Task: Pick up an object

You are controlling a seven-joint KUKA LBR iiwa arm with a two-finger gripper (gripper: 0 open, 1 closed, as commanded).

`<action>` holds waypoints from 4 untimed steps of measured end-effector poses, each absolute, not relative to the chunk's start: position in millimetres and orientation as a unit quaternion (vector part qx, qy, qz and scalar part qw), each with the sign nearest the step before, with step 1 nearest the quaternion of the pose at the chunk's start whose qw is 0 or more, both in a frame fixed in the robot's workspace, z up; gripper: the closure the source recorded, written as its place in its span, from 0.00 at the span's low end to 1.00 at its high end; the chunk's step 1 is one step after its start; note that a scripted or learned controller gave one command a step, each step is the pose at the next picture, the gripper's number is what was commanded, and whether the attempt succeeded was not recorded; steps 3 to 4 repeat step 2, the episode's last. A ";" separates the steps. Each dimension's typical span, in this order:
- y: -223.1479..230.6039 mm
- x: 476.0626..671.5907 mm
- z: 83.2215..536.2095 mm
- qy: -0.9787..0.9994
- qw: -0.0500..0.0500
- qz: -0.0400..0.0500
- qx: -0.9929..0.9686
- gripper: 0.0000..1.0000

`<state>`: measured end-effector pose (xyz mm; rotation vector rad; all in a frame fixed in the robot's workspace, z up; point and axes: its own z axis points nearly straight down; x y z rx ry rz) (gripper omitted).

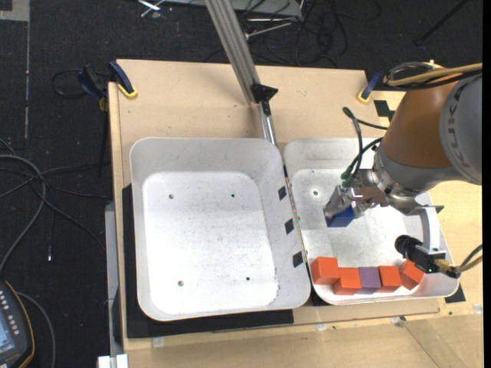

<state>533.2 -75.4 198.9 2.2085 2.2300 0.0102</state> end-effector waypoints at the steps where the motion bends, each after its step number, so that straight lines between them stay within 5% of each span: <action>1: -5.7 528.9 196.5 0.702 0.008 -0.003 0.712 1.00; 2: 63.6 545.5 242.9 0.710 0.001 0.002 0.704 1.00; 4: 63.6 545.5 242.9 0.710 0.001 0.002 0.704 1.00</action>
